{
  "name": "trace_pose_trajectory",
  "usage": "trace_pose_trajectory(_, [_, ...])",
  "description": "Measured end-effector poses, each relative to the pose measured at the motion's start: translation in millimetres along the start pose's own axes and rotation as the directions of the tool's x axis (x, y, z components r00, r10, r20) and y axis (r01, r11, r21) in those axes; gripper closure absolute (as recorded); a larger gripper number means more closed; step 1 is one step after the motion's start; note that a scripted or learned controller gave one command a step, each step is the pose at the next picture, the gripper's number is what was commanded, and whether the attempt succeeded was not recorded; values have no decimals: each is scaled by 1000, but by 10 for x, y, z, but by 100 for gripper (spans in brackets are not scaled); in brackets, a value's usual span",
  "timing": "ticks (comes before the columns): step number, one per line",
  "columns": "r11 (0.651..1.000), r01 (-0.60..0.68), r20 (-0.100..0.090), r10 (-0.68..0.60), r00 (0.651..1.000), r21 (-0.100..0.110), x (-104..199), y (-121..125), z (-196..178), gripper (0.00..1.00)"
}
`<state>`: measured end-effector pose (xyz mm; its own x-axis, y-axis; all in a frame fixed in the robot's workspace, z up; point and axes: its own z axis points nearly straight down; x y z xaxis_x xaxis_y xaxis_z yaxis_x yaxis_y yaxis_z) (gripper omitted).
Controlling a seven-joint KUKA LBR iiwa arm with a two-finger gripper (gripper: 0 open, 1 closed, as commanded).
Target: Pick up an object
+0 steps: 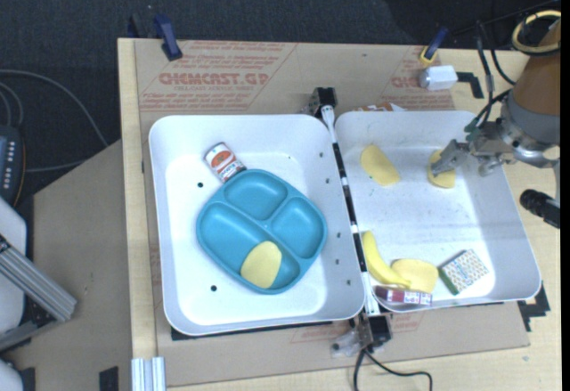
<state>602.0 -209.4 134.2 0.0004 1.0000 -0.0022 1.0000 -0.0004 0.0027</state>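
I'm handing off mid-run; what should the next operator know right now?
Gripper: low in the right bin, at a yellow piece near its far side; grasp not confirmed.
Right bin also holds a yellow lump, a banana, a yellow disc, a patterned block and a small can.
Left bin: blue tray with a yellow item, and a can.
Done: nothing lifted. Left: grip and lift.

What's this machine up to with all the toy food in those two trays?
The robot arm reaches into the right bin from the right, its pincer low beside a small yellow piece near the far wall. It is trying to pick something up. The left bin holds a blue divided plate with a yellow item.
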Motion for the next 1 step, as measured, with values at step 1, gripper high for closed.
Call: trace_pose_trajectory(1, [1000, 2, -3, -2, 1000, 3, 552, 224, 268, 0])
